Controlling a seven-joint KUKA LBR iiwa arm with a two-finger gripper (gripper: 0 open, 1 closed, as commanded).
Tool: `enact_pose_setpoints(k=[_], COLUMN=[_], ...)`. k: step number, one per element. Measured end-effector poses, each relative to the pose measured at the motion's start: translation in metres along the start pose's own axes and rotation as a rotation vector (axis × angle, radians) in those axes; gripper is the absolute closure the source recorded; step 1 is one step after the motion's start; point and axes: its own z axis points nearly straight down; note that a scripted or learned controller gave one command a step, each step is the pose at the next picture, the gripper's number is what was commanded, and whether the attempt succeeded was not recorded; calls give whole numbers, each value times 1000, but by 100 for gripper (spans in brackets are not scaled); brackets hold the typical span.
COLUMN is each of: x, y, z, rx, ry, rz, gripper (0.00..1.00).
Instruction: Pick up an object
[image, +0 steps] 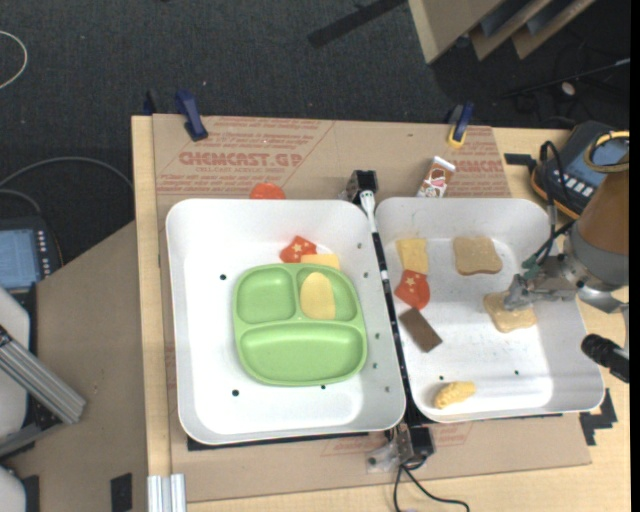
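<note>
Gripper (520, 292) low in right bin (480, 375) — tan bread piece (512, 318) directly beneath its tip, touching. Finger state — cannot tell. Toast slice (476, 255) nearby.

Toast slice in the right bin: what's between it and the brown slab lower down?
In the camera view, nothing lies between the toast slice and the brown slab: only the right bin floor. The red piece sits left of that line.
</note>
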Motion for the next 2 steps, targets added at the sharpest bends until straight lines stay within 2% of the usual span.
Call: enact_pose_setpoints(k=[1, 2], x=[0, -18], y=[0, -10], z=[1, 35], rx=[1, 18], ry=[0, 19], rz=[0, -6], gripper=[0, 0])
